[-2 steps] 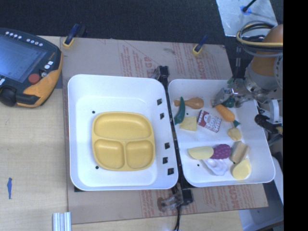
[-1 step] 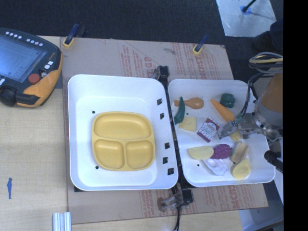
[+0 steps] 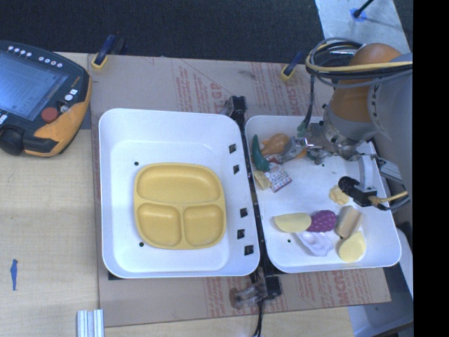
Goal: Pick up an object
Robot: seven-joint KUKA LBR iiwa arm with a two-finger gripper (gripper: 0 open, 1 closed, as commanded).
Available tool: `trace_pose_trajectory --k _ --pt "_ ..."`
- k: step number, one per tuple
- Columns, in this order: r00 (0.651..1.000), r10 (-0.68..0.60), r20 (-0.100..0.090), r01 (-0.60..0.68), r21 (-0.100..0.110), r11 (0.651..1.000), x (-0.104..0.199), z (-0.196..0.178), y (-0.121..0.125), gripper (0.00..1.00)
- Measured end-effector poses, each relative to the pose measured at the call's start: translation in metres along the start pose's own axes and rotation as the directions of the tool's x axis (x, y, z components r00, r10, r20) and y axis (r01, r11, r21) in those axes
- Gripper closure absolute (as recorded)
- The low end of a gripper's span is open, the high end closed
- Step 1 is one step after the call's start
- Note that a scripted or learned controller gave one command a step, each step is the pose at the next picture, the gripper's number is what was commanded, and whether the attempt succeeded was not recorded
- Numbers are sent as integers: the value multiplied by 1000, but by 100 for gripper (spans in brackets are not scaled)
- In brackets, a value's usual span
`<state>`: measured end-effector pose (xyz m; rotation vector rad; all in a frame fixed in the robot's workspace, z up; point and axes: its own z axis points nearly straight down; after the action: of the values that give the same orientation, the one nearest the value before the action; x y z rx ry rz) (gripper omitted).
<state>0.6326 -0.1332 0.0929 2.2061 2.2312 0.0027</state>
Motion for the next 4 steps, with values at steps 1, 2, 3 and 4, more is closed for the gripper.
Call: trace_pose_trajectory --k 1,2,3,4 --pt "1000 2 2 -2 18 1000 29 1 23 0" --pt "1000 4 1 -4 18 1000 29 2 22 0" --pt "1000 6 4 -6 18 1000 33 2 22 0" --pt "1000 5 4 -5 18 1000 33 2 22 0"
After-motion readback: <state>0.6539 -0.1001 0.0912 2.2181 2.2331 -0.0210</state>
